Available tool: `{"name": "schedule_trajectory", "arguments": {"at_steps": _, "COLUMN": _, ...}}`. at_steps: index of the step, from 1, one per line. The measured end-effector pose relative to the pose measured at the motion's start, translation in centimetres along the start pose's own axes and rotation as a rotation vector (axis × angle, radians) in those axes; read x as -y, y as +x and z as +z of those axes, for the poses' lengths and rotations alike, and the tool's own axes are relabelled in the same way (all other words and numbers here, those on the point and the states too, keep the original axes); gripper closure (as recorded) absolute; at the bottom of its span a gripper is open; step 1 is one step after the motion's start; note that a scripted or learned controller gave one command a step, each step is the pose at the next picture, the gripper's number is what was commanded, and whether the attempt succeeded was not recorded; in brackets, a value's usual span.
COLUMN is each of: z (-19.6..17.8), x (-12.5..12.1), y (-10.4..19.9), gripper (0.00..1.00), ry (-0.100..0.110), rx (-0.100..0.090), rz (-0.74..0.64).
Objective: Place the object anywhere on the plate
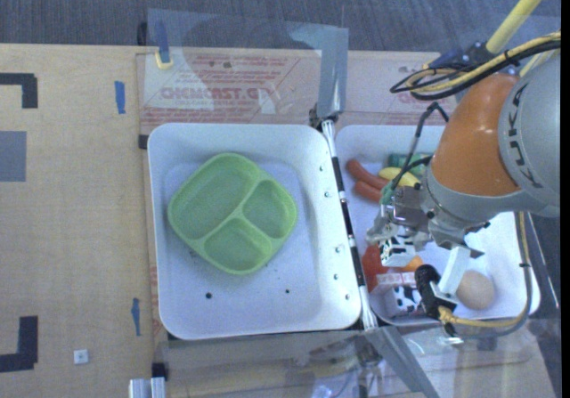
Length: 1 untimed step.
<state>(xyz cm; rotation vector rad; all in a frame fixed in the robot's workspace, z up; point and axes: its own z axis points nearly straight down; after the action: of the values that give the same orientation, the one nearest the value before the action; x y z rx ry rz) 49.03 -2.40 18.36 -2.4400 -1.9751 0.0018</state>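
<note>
Overhead slanted view of a wooden bench holding two shallow white bins side by side.

The left bin holds a single item: a light green plate with three compartments, sitting turned at an angle near the bin's middle. Nothing lies on the plate; its compartments show only bare green.

The right bin is partly covered by the robot arm, grey with a wide orange band, reaching in from the right. Its contents are small toy-like objects. Near the bin's upper left lie two orange-red sausage shapes, with a yellow and green piece just beside them. Lower down sit a black-and-white patterned object, a red item against the left wall, a second black-and-white patterned piece near the front edge, and a tan egg at the lower right.

The gripper is low over the right bin, right at the upper black-and-white object. Whether the pincer is spread or closed, and whether it has hold of anything, cannot be told from this angle. All the loose objects are in the right bin, well apart from the plate.
</note>
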Motion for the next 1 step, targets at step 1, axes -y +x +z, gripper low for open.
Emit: {"name": "schedule_trajectory", "arguments": {"at_steps": 1, "z": -4.48, "x": -3.47, "y": 8.03, "gripper": 1.0, "ry": -0.001, "rx": 0.002, "rz": -0.025}}
